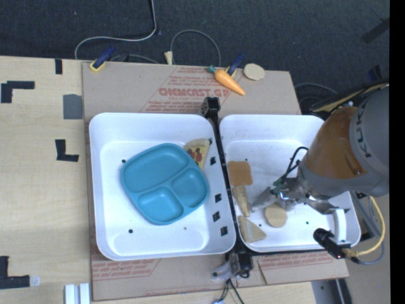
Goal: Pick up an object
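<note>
Two bins sit side by side on the desk [38, 170]. The left bin [104, 138] holds a divided tray [164, 183], with a pizza slice [199, 149] at the tray's far right corner. The right bin [266, 128] holds a bread slice [240, 173] by its left wall, a wedge [252, 231] at its near left, and a round cookie [276, 216] just right of the wedge. Beyond the bins lie a carrot [229, 82] and, to its right, a round disc [254, 72].

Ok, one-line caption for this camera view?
Arm's gripper low in right bin above round cookie; blue plate in left bin.

Lighting: even, bright, diffuse overhead.
White bins [101, 189] near glare-white, faint soft shadows inside their walls; dark floor above them dim; overall slightly soft, grainy focus.
</note>
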